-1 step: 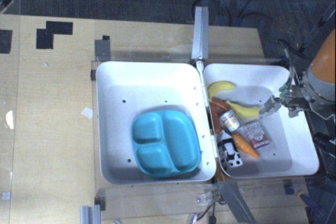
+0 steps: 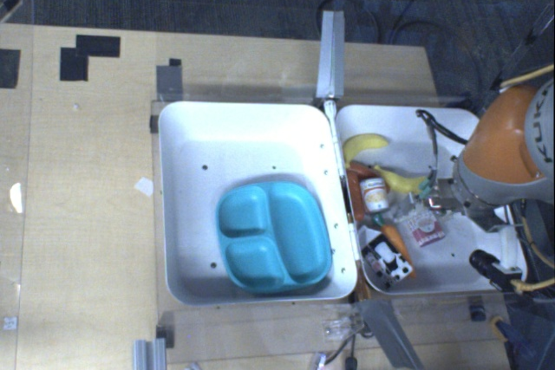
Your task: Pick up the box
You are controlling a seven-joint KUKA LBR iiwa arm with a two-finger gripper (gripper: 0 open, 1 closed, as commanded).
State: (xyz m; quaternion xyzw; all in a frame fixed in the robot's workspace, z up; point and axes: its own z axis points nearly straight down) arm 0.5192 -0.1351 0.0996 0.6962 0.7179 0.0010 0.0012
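Grey-and-orange arm's gripper (image 2: 427, 205) low in right bin (image 2: 451, 277) | finger state: cannot tell | black-and-white box (image 2: 388, 260) unlifted, near banana (image 2: 381, 162)

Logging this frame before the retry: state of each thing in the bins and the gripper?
Blue three-compartment plastic tray: flat in left white bin, nothing in it.
Yellow banana: lying in right white bin.
Small white-lidded jar: on its side.
Black-and-white box: lying at the near wall, not gripped.
Gripper: low over the clutter.
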